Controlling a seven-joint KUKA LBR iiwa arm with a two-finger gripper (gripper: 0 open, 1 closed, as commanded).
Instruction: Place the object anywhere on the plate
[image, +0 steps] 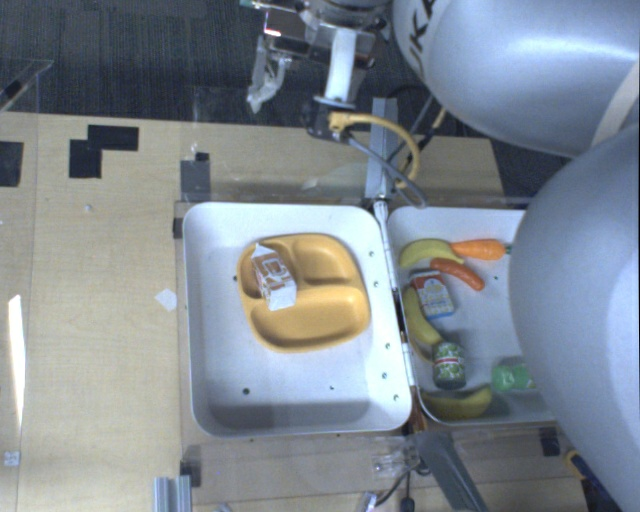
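Observation:
A yellow divided plate (322, 310) lies in the left white bin (270, 400). A small white carton (273, 278) with printed sides lies on the plate's left compartment, tilted, with nothing touching it. My gripper (267, 85) hangs high at the top of the view, beyond the far edge of the left bin and well away from the plate and the carton. I see nothing held in it.
The right bin (495, 310) holds two bananas (422, 255), an orange carrot (478, 249), a small red-labelled bottle (434, 296), a green-lidded jar (449, 365) and a green item (512, 378). The big grey arm covers the right side. Bare bench stretches to the left.

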